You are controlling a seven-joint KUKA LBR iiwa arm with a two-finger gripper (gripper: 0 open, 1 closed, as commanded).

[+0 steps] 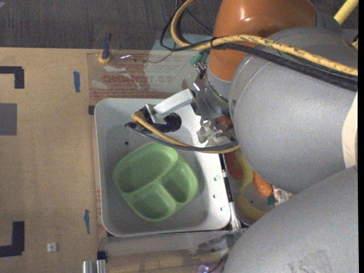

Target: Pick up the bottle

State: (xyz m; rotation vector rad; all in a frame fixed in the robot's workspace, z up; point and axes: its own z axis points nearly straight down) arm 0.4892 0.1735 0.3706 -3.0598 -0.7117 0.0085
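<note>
My gripper (209,131) hangs from the wrist over the right edge of the left bin (108,152), close to the divider between the two bins. The grey arm (290,112) with its orange band (256,16) covers most of the right bin. Under the arm, in the right bin, part of an orange and yellow object (257,185) shows. It is too hidden to tell what it is.
A green divided plate (154,181) lies in the middle of the left bin. Yellow and black cables (165,134) loop from the wrist across the bin's upper part. A white bracket with a black round piece (169,111) sticks out to the left of the wrist. Brown bench surface (45,152) lies to the left.
</note>
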